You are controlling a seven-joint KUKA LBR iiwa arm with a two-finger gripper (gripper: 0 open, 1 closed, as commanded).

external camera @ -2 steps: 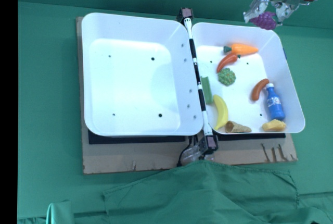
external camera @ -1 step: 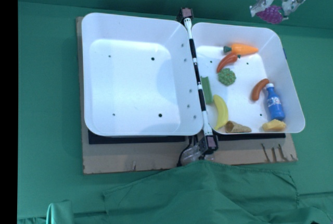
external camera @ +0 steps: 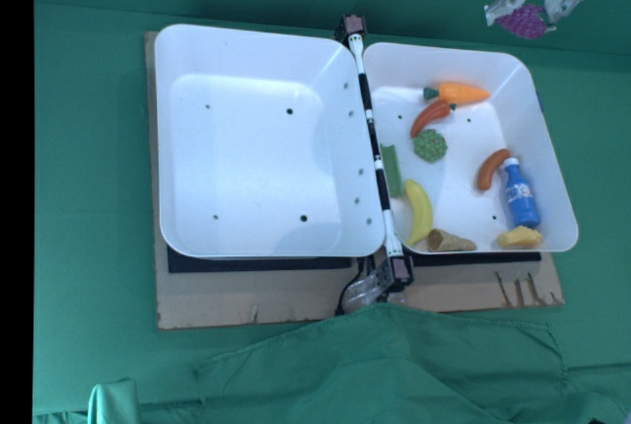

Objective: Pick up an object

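Holding purple grape bunch between fingers, gripper above right bin.

Two shallow white plastic bins sit side by side on a flat brown cardboard sheet: the left bin and the right bin, their inner walls touching. In the right bin, an orange toy carrot lies farthest, with a red toy pepper just nearer and left of it, then a green toy broccoli. A green flat strip lies along the left wall, and a yellow toy banana sits near-right of it. A tan toy cone lies by the near wall. To the right, a brown toy sausage lies just left of a blue plastic bottle, with a yellow toy wedge nearer. Beyond the far right corner, the grey two-finger gripper holds a purple toy grape bunch.
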